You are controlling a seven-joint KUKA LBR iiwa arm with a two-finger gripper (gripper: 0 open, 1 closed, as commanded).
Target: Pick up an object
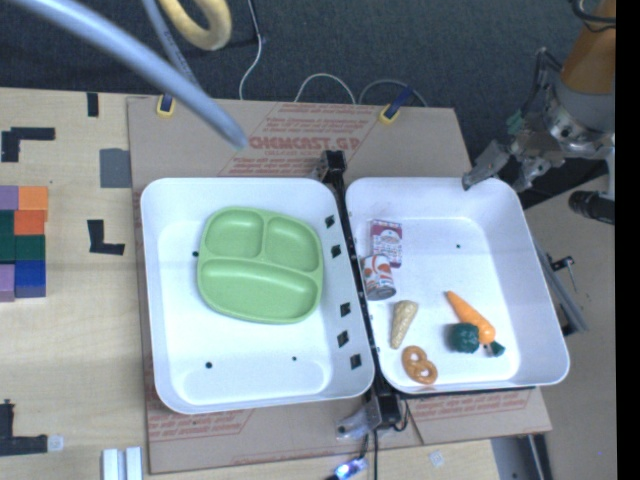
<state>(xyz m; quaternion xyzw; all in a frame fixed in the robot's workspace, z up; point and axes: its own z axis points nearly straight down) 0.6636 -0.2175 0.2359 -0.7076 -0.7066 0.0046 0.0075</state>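
In the right bin (520, 268) lie a red-and-white can (383, 259), a pale cone-shaped piece (402, 322), a pretzel (420, 365), an orange carrot (470, 314) and a small dark green item (464, 339). A green divided plate (262, 265) rests in the left bin (170, 298). My gripper (497, 163) hangs above the right bin's far right corner, at the end of the grey arm with the orange band (590, 63). It is well apart from every object and holds nothing.
Both bins stand on a cardboard sheet (300, 128) over a wooden bench. Coloured blocks (25, 243) sit at the left edge. A grey pole (130, 43) and yellow loop cross the top left. Cables lie behind the bins.
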